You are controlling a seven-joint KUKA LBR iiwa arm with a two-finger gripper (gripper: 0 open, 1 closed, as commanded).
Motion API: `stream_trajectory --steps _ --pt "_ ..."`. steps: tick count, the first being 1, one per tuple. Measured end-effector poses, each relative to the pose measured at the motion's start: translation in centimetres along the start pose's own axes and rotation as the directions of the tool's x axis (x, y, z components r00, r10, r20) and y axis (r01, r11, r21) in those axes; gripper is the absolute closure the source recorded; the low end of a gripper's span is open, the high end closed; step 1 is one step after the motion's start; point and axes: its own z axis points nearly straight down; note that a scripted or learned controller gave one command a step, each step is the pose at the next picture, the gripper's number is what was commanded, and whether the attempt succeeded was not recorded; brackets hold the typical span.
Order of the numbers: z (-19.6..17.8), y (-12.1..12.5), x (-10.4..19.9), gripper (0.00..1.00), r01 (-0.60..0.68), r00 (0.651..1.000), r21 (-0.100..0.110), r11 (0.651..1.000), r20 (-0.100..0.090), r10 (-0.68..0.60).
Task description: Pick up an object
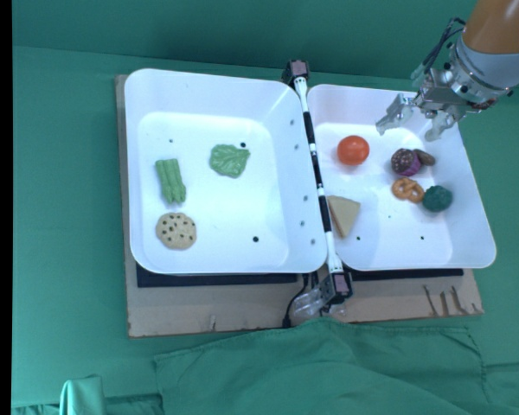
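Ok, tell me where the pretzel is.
The pretzel lies in the right bin, toward its right side, just below the dark red berry and left of the green broccoli.

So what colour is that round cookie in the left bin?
Tan with dark spots: the cookie, seen in the camera view.

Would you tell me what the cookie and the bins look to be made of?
The cookie looks like matte moulded plastic or rubber, a toy: flat tan colour, evenly spaced dark dots. The bins appear to be smooth white plastic with rounded, thin walls and a faint sheen.
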Motion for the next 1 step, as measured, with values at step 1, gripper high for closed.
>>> stream_trajectory --steps 1 --pt "0.0 0.0 0.0 0.0 0.0 1.0 0.0 1.0 0.0 0.0"
